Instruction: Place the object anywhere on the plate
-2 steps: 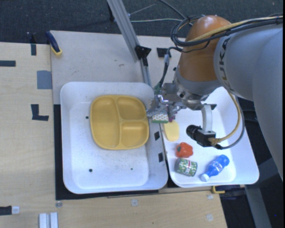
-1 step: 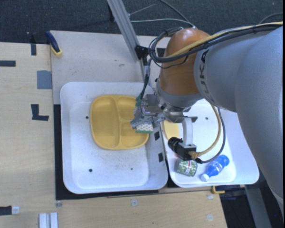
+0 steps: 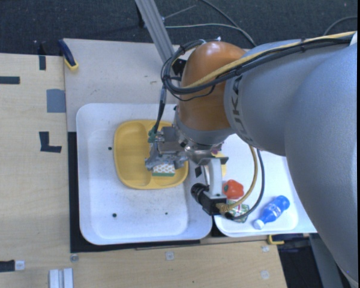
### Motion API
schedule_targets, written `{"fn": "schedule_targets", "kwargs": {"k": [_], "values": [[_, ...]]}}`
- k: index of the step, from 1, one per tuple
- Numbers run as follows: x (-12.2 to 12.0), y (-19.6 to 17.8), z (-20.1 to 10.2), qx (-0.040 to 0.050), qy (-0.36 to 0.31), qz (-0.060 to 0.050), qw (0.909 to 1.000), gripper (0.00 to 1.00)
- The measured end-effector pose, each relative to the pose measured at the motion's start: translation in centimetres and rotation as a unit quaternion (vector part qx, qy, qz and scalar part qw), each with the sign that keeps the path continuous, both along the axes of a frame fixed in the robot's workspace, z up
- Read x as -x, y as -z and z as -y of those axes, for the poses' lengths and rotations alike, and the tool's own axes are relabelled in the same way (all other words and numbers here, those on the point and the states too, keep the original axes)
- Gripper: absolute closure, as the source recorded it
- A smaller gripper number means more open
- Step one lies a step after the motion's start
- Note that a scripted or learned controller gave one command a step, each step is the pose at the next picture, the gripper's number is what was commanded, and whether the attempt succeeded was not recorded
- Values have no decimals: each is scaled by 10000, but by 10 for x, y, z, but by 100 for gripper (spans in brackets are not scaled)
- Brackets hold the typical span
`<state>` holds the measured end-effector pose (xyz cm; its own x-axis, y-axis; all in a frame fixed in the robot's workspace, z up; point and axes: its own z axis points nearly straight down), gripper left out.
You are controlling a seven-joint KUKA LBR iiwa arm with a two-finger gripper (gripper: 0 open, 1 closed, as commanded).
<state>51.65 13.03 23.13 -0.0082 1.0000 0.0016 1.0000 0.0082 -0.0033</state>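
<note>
Over the plate's (image 3: 132, 155) right edge in the left bin (image 3: 102, 221), the gripper (image 3: 162, 161) clasps a small green-and-white object (image 3: 162, 169). Right bin (image 3: 288, 224): a bottle (image 3: 271, 211), a red thing (image 3: 233, 190).

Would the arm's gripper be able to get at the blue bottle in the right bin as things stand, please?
Probably yes. The blue bottle lies uncovered in the right bin, nothing on top of it; the gripper is over the yellow plate in the left bin, so it would have to travel across.

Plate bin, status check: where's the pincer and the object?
Pincer low over yellow plate, right side. Small checkered object at its tip, grip unconfirmed. Nothing else on plate.
</note>
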Motion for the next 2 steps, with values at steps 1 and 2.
{"fn": "schedule_targets", "kwargs": {"k": [1, 2], "values": [[-2, 12, 1, 18, 33, -7, 10000, 100], [-2, 12, 1, 14, 33, -2, 10000, 0]]}}
